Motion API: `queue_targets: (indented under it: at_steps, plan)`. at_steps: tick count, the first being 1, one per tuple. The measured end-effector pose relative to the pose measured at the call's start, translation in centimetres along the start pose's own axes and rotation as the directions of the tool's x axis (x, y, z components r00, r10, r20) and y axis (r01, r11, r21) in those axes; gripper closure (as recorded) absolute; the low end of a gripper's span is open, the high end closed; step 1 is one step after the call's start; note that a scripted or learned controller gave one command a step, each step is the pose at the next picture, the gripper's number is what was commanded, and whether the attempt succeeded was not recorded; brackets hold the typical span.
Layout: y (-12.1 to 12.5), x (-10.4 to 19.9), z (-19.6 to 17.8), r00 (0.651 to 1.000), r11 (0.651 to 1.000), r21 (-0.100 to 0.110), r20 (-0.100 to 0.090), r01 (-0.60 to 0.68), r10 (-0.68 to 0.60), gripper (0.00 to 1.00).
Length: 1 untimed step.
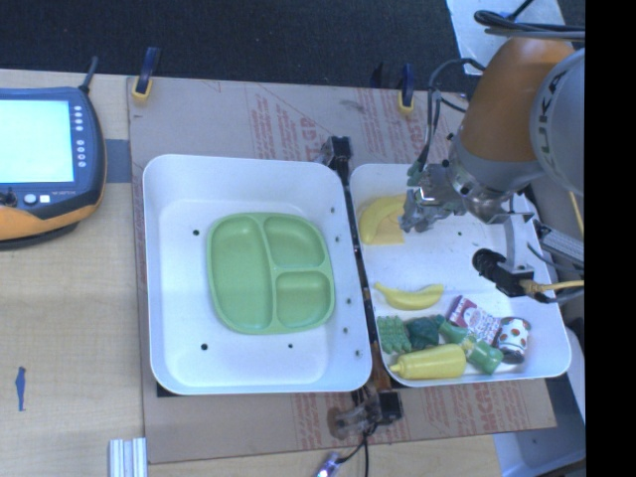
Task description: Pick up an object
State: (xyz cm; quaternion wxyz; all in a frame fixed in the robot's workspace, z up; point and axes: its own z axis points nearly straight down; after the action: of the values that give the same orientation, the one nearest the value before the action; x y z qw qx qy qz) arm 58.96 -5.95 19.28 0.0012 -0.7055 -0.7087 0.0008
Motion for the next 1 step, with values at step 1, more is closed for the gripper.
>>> queue_targets:
  at_steps: [1]
  plan:
    - [-0.06, -0.03, 0.08, 1.0, 1.0, 0.002, 0.0, -0.001, 0.001, 0.0]
